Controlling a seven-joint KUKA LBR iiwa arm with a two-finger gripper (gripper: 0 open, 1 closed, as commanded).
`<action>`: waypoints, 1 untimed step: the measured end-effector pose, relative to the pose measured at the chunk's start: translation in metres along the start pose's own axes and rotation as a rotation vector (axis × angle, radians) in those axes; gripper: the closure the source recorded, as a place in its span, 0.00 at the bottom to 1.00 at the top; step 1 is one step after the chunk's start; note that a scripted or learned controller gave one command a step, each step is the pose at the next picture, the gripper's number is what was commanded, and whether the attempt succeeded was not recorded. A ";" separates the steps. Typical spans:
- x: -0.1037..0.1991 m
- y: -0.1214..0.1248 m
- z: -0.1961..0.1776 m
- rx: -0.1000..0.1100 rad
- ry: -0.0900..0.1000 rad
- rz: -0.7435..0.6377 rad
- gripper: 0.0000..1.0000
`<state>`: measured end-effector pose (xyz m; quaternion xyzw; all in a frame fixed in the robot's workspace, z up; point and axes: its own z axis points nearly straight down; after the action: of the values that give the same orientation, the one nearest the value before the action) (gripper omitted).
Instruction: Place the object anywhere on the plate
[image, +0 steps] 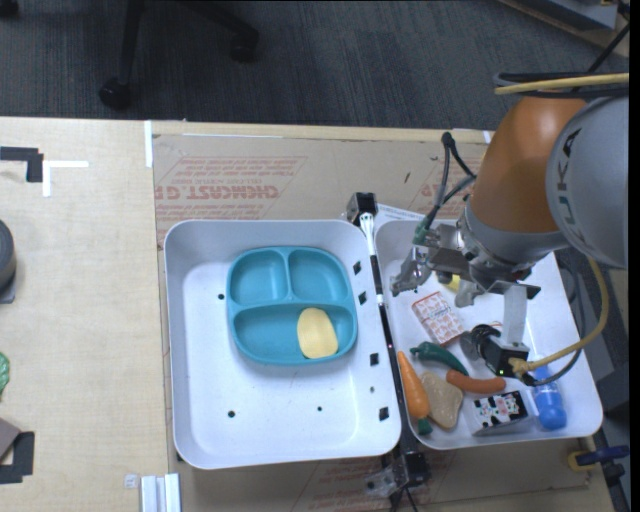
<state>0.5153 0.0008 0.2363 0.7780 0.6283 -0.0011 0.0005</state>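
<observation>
Yellow object (318, 332) on plate (262, 290), gripper (409, 276) well apart over right bin (398, 244)

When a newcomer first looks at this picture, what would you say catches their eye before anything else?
The teal divided plate in the left bin stands out first, with a pale yellow object lying in its large near compartment. Next comes the arm's orange band, looming over the right bin, where an orange carrot and other small items crowd the near end.
</observation>
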 end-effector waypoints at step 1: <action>0.000 0.000 0.000 0.000 0.000 0.000 0.00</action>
<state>0.5153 0.0008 0.2363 0.7780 0.6283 -0.0011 0.0005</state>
